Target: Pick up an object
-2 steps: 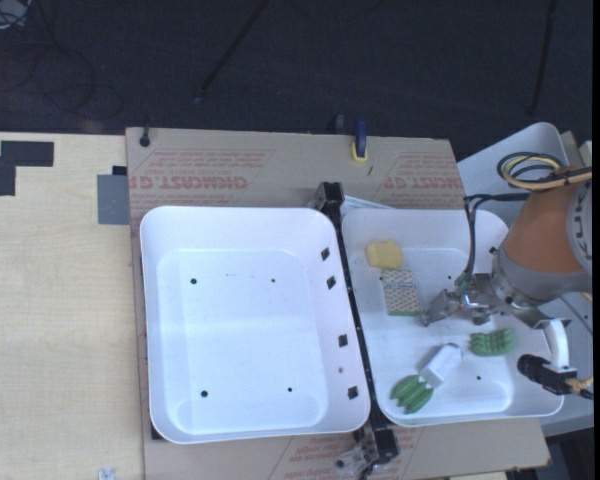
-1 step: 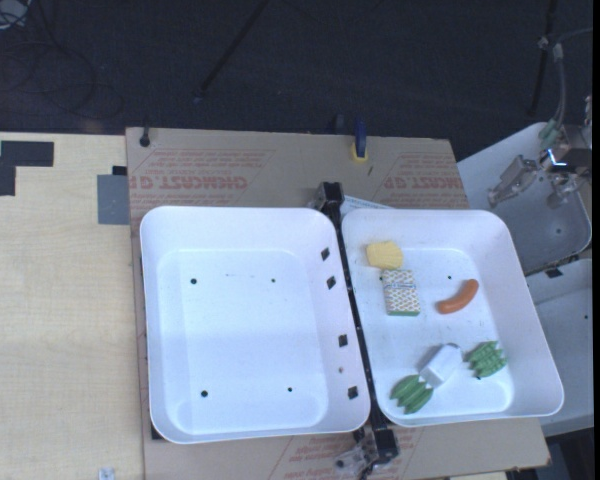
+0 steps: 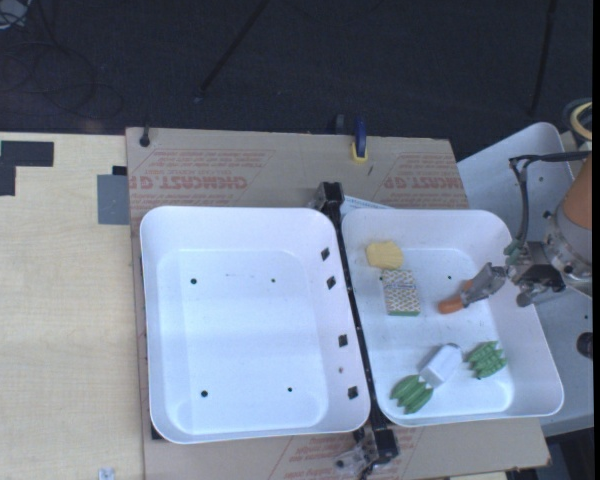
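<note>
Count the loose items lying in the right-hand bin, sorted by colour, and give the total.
Yellow: 1, a soft lump
Green: 2, one toy and another
Orange: 1, a small piece
White: 1, a block
Checked green and white: 1, a pad
Total: 6

small orange object lies in right bin, near its middle.

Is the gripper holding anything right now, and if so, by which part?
Cannot tell. The gripper sits in the right bin right against an orange piece, but the view is too small to show a grasp.
</note>
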`<state>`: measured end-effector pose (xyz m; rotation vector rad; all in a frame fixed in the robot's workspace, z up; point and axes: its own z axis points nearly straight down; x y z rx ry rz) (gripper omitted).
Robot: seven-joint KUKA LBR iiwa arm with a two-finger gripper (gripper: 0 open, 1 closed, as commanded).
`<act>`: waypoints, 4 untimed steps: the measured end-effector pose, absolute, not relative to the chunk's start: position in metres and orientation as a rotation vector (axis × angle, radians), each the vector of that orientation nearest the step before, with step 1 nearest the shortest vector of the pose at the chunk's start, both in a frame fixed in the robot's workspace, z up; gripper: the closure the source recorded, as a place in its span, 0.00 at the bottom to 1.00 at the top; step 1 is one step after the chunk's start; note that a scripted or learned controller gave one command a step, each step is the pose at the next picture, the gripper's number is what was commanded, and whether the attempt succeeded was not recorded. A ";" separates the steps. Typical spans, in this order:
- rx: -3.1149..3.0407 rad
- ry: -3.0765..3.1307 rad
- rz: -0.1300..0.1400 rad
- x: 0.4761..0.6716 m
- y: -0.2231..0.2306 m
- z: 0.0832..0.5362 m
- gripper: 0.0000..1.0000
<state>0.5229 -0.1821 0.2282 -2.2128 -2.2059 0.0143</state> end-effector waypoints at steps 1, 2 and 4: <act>-2.225 -2.226 -0.004 0.487 -0.175 0.101 0.00; -2.226 -2.227 -0.004 0.499 -0.157 0.090 0.00; -2.222 -2.228 -0.002 0.592 -0.214 0.133 0.00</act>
